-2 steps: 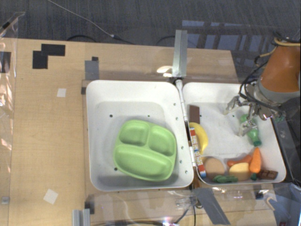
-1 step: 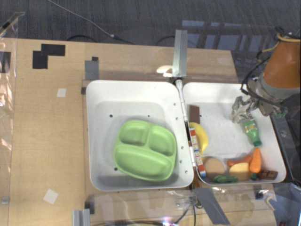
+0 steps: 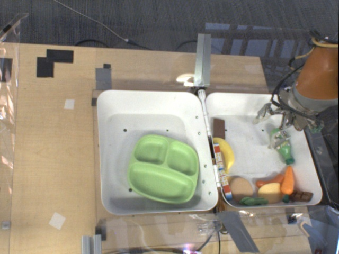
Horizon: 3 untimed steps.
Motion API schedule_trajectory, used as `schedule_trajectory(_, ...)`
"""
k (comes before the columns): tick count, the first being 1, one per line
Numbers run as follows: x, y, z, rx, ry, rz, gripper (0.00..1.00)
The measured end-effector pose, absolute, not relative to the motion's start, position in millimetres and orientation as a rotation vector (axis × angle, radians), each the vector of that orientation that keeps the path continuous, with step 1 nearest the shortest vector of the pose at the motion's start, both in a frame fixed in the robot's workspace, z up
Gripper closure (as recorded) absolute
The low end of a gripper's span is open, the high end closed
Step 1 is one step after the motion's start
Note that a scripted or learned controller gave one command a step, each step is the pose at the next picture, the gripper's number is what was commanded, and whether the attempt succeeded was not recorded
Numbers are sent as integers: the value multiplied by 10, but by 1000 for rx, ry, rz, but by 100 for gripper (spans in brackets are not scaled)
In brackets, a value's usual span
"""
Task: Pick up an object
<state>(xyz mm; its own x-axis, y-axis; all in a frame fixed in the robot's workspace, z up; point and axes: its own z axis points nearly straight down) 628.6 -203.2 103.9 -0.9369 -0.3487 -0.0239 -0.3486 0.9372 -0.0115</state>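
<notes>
The right bin (image 3: 241, 107) holds the loose items. A yellow banana (image 3: 226, 153) lies by its left wall, with a brown bar (image 3: 218, 126) just behind it. A small green bottle (image 3: 286, 152) lies near the right wall and an orange carrot (image 3: 287, 179) sits in front of it. My gripper (image 3: 273, 121) hangs over the back right of this bin, just behind the green bottle. Its fingers are spread open with nothing between them.
The left bin (image 3: 111, 142) holds a green divided plate (image 3: 164, 168). Along the right bin's front edge lie a tan round item (image 3: 241, 186), a yellow piece (image 3: 270, 189), a green pod (image 3: 254, 200) and a dark brown block (image 3: 302, 196). A metal post (image 3: 203, 62) stands behind the bins.
</notes>
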Motion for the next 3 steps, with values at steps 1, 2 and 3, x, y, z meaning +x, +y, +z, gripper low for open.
schedule_trajectory(1, 6282, -2054, 880, -538, 3084, -4, 0)
schedule_trajectory(2, 6330, -2051, 1046, -537, 3068, -11, 100)
schedule_trajectory(3, 6328, -2049, 1041, -537, 3069, -10, 0)
